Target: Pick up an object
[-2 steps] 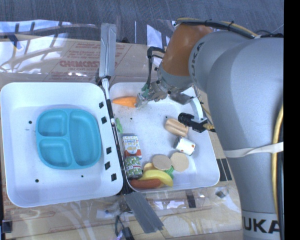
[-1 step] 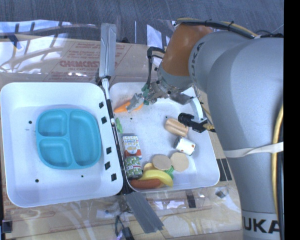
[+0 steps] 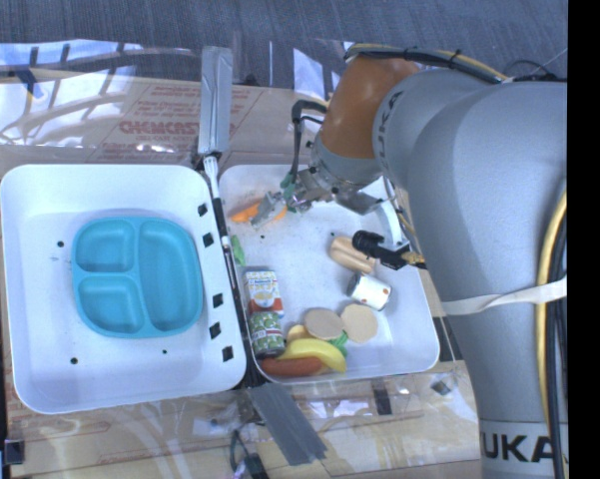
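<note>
Grey arm of mine, orange band above the wrist, covers the far right corner of the right bin point(image 3: 419, 352); anything beneath it is hidden.

Entries, placed from the gripper:
- gripper point(image 3: 283, 201): low over the far left part of the right bin. Tip is small, dark and blurred; open or closed, can't tell.
- orange piece point(image 3: 245, 211): just left of gripper, by the bin's left wall. Touching the tip or only beside it, can't tell. Shape unclear, carrot-like.
- green bit point(image 3: 238, 250): nearer the camera and slightly left, against the left wall. Too small to name.
- wooden-handled tool point(image 3: 349, 252): right and nearer, lying flat, black end close to my arm's edge.
- white cup point(image 3: 371, 290): nearer again, just beside the tool.
- tan discs point(image 3: 324, 323): pair, side by side, near the cup.
- banana point(image 3: 317, 352) and red sausage point(image 3: 290, 367): at the near wall, sausage partly under banana.
- tin point(image 3: 265, 312): along the left wall, label unreadable.
- left bin point(image 3: 20, 267) w/ blue plate point(image 3: 135, 272): well apart, to the left.

Room: bare white floor lies directly nearer than gripper, between tin and tool. Left and far walls are both close.
</note>
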